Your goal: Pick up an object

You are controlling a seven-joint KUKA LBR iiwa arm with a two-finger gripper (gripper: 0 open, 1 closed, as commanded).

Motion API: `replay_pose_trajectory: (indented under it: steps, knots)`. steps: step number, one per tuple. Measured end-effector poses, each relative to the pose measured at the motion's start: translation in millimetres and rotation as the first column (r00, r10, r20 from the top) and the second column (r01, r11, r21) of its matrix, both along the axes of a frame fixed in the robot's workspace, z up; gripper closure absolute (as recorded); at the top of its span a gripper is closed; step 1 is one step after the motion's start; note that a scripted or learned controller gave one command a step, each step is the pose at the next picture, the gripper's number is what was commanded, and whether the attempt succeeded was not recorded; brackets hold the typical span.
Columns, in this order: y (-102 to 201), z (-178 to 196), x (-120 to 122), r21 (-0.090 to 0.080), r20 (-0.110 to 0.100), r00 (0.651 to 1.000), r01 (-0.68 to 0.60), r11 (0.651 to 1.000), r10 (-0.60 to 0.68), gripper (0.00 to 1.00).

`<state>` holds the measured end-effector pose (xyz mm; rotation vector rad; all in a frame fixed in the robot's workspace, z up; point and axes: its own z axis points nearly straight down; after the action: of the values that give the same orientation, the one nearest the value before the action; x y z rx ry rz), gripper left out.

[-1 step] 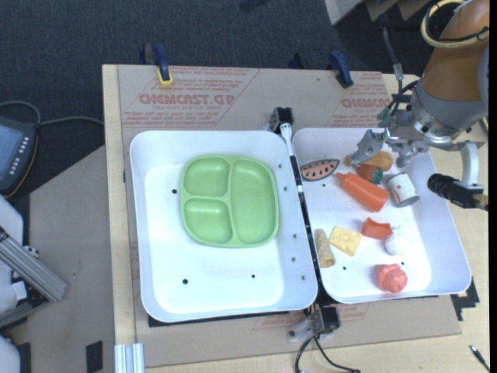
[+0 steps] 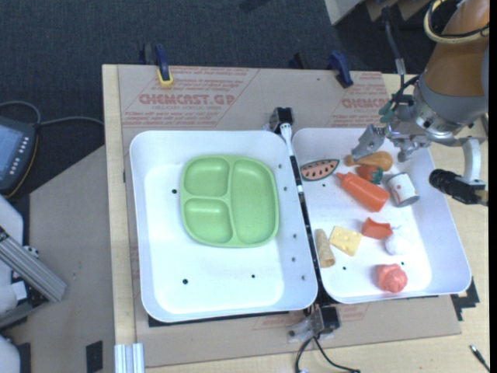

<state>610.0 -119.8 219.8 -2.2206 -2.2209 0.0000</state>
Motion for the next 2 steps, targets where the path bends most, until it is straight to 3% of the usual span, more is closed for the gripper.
replay_pose_trajectory:
  steps: [2]
  knots:
    - [-9.6, -97.4, -8.6, 0.001, -0.005, 1.000, 0.001, 1.000, -0.001, 0.00]
